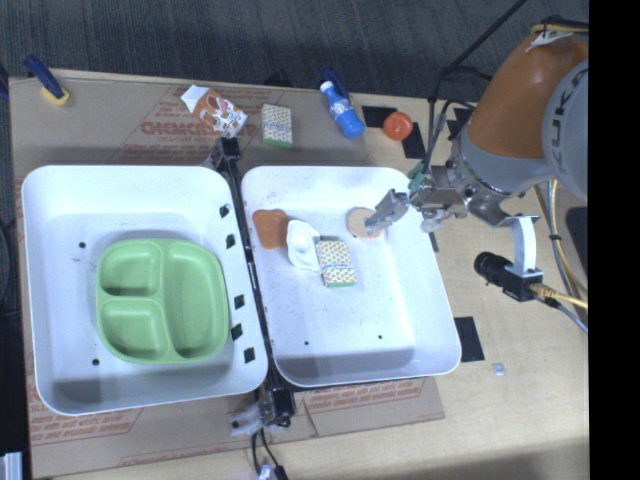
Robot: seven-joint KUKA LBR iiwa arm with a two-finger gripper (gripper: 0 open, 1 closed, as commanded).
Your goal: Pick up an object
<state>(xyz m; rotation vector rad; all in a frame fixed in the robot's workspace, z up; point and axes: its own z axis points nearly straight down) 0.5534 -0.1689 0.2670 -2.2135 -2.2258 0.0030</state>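
White bins [60,388], two of them, come first, the left holding one green divided tray [163,301] and the right four small pieces, so the gripper [385,213], its claw state unclear, should settle squarely over the tan disc [358,221] just beside it before closing, clear of the patterned box [336,262].

Arm [540,88]: one unit, entering from the right. Upper housing rounded and smooth, a broad orange band over a grey shell, with part of a dark printed letter on the grey at the far right. Wrist section: grey metal, blocky, with small dark fittings. End effector [385,211]: slim, grey, metallic, with a pale tip. Bracket: white, hanging below the wrist, carrying a black cylindrical part [505,273]. Cables: thin, dark, along the near right side.
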